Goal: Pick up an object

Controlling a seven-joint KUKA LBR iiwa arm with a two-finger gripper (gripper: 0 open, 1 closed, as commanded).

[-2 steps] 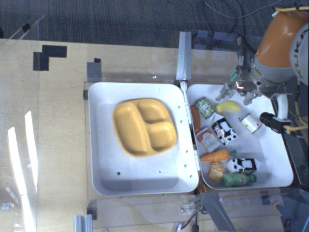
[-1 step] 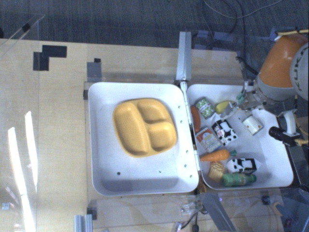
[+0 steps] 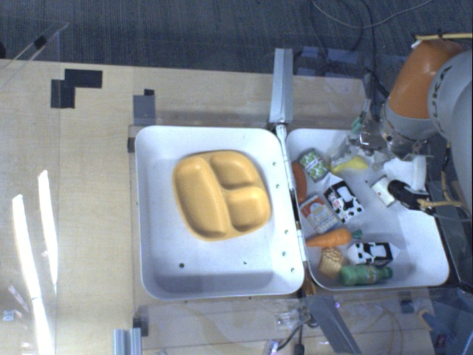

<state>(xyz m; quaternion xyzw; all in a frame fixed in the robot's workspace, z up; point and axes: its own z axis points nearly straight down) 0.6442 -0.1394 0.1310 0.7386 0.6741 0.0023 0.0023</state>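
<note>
Even, fairly bright overhead light, soft and a little flat. The left bin (image 3: pixel 148 198) shows a grey shadow along its near inner wall, and the yellow tray (image 3: pixel 222 193) throws only a faint one. White streaks of glare lie on a clear panel (image 3: pixel 29 220) at the left. Focus is moderate; small items in the right bin (image 3: pixel 432 268) look slightly soft and grainy.

Arm (image 3: pixel 443 87): rounded grey casing, broad glossy orange band above the wrist. Metallic wrist fittings below the band; white block and black cable beside them.
</note>
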